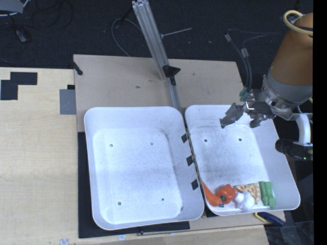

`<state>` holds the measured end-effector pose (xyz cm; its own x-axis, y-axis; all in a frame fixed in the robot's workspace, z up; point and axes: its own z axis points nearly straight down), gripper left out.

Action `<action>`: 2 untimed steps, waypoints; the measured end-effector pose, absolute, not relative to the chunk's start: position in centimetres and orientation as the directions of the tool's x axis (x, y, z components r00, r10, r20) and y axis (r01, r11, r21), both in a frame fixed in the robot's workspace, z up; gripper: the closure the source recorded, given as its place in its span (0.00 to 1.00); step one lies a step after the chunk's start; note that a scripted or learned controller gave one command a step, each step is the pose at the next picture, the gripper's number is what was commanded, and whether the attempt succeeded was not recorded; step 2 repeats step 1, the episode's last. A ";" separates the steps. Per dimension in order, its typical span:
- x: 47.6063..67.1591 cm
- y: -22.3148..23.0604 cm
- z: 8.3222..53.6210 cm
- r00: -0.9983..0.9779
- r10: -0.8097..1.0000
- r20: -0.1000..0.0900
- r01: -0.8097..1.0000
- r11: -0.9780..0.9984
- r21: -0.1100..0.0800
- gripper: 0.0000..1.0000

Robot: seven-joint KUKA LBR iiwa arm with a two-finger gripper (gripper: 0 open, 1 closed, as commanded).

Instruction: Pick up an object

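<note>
Jaws (244, 115): we see them spread, carrying nothing, over right bin (286, 188); toys (240, 194) piled at its low corner, likely slid.

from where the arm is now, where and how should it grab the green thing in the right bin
Grip the green piece across its narrow width, near its middle, coming straight down from above. It lies lengthwise against the right bin's near rim, so a sideways approach would likely hit the wall. A pale item sits close on its left, so that finger has little room. The pincer hangs over the bin's far end.
</note>
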<state>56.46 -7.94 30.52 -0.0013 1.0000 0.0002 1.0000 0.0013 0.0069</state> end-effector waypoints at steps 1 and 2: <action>49.6 -13.8 34.9 0.005 1.000 -0.001 1.000 -0.005 0.004 0.00; 49.6 -13.8 34.9 0.005 1.000 -0.001 1.000 -0.005 0.004 0.00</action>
